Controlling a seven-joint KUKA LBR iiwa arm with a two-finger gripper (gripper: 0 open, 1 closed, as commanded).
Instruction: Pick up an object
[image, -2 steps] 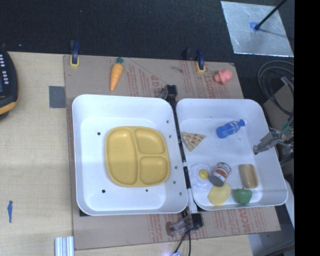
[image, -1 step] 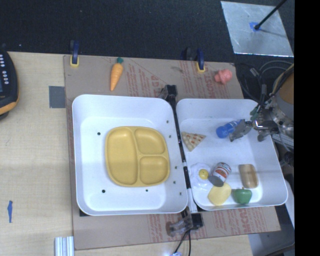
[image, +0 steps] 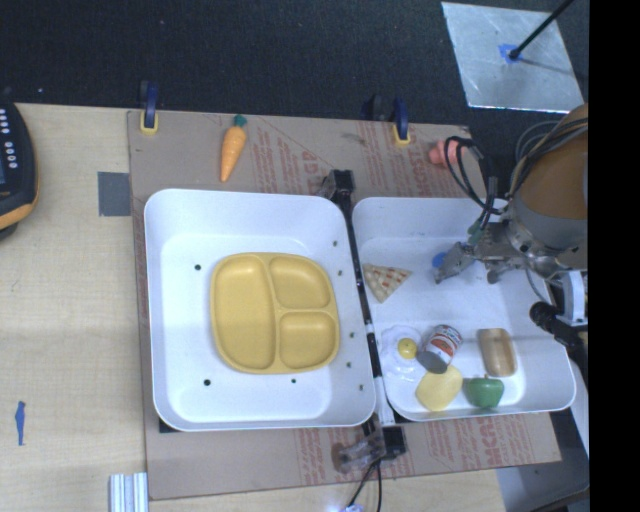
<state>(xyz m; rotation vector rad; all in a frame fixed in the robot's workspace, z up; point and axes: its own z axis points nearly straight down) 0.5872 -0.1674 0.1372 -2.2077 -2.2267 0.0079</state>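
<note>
My gripper hangs over the upper middle of the right bin, its two fingers spread apart with bare bin floor between them. A small blue bit shows at the left fingertip. To the left of the gripper lies a toy pizza slice. Along the bin's near side lie a small can, a bread loaf, a yellow ball, a pale yellow fruit and a green pepper. None of these touches the gripper.
The left bin holds a yellow divided plate. A toy carrot lies on the brown board behind the bins. The arm's body and cables crowd the right bin's right side. A black divider runs between the bins.
</note>
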